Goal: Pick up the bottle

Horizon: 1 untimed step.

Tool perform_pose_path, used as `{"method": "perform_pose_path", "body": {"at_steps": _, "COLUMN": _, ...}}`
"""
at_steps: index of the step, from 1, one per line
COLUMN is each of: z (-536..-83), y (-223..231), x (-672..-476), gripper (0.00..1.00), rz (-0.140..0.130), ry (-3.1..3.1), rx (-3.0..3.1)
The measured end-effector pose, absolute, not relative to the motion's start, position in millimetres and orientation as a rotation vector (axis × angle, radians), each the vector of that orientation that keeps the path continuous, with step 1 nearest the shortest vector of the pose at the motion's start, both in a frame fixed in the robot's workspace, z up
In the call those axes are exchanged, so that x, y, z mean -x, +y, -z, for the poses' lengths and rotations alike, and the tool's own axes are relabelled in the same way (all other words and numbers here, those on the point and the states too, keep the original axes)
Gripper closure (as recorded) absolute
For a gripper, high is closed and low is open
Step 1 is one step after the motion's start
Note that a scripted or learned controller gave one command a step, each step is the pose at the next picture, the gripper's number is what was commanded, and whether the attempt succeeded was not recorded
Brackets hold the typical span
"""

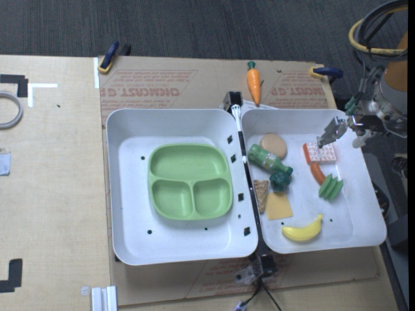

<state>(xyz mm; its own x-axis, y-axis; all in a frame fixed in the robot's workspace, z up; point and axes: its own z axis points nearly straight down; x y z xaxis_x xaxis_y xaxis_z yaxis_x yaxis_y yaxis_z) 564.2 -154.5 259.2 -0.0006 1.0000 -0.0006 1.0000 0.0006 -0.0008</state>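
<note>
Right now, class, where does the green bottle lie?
The green bottle lies on its side in the right bin, near its left wall, beside the round bun and above the cheese slice.

Left bin (130, 193) holds a divided plate (190, 182). In the right bin (363, 222), the bottle (270, 163) lies centre-left; banana (303, 230) at 5 o'clock, cheese slice (280, 206) at 6 o'clock.

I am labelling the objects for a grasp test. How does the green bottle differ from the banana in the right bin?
The green bottle is dark green and roughly straight; the banana is yellow and curved. The bottle lies near the bin's left wall, at mid-height; the banana lies near its front edge. Both lie on their sides in the right bin, apart from the tool.
</note>
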Motion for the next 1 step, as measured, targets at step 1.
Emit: {"method": "perform_pose_path", "body": {"at_steps": 1, "z": -268.7, "y": -154.8, "x": -564.7, "gripper": 1.00, "rz": -0.002, "ry": -2.224, "rx": 2.220}}
